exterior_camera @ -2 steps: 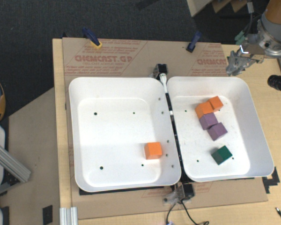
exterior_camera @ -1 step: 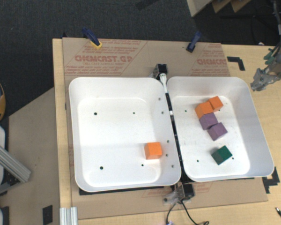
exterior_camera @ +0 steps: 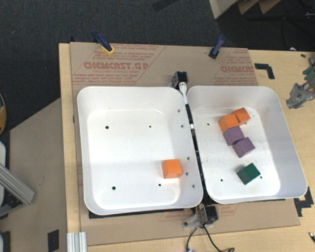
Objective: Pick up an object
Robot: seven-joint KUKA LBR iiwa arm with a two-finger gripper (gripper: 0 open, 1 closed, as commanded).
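Note:
An orange cube point(exterior_camera: 171, 168) lies in the left bin point(exterior_camera: 94, 140), near its front right corner. The right bin point(exterior_camera: 283, 140) holds two orange blocks point(exterior_camera: 234, 119) touching each other, two purple blocks point(exterior_camera: 238, 141) just in front of them, and a dark green block point(exterior_camera: 248, 173) nearer the front. My gripper point(exterior_camera: 300, 94) is at the far right edge of the view, outside the right bin's back right corner and well away from every block. Nothing shows between it and the blocks.
Both bins rest on a cardboard sheet point(exterior_camera: 147, 62) held by two blue clamps point(exterior_camera: 103, 42) at the back. A black bracket point(exterior_camera: 180, 80) sits between the bins at the back, and a cable connector point(exterior_camera: 205, 215) at the front.

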